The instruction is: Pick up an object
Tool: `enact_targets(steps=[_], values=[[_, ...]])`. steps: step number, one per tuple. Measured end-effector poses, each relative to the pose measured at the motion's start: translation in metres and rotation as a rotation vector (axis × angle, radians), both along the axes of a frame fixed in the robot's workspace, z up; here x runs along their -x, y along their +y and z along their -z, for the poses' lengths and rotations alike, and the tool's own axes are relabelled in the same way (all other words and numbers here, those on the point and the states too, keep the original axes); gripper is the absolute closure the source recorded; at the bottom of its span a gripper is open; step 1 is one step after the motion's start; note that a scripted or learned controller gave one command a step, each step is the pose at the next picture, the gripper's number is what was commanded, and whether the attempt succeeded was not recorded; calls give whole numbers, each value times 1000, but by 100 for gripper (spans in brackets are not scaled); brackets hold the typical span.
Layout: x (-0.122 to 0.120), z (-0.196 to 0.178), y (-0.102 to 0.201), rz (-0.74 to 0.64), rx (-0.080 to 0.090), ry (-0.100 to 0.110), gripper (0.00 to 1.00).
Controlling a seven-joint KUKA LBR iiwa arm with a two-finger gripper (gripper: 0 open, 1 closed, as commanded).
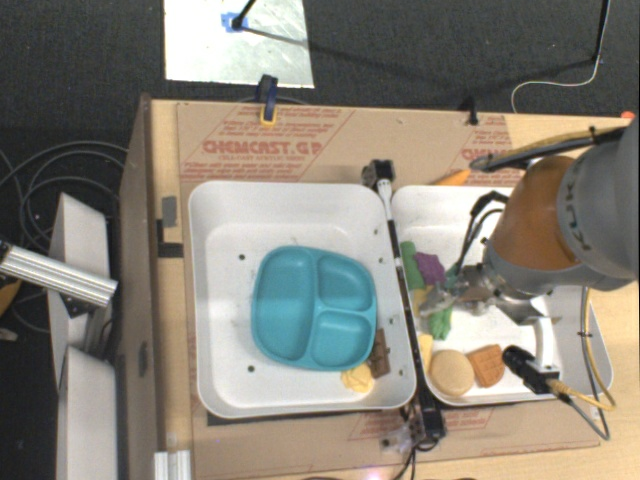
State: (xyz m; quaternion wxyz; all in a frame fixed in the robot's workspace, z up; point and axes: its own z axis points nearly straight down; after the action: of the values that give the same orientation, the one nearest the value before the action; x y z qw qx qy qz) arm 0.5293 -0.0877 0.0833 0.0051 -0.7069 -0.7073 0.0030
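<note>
My gripper (447,298) is low in the left part of the right bin (440,203), over a cluster of small toys. Right under it lies a green piece (439,320), with a purple piece (429,266), another green piece (409,265) and a yellow bit (421,295) close by. The arm's orange band (530,218) and grey wrist cover the bin's middle. Nearer the front lie a round tan bun (451,371) and a brown toast-like piece (487,364).
The left bin (225,208) holds a blue divided plate (315,306), with a yellow piece (357,377) and a brown piece (380,355) at its front right corner. A divider rail (398,278) separates the bins. Cables hang by the right bin's front right corner (585,388).
</note>
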Motion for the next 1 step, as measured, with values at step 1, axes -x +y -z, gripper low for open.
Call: enact_targets(steps=[1], values=[[-5, -17, -1, -1, 3, -15, 100]])
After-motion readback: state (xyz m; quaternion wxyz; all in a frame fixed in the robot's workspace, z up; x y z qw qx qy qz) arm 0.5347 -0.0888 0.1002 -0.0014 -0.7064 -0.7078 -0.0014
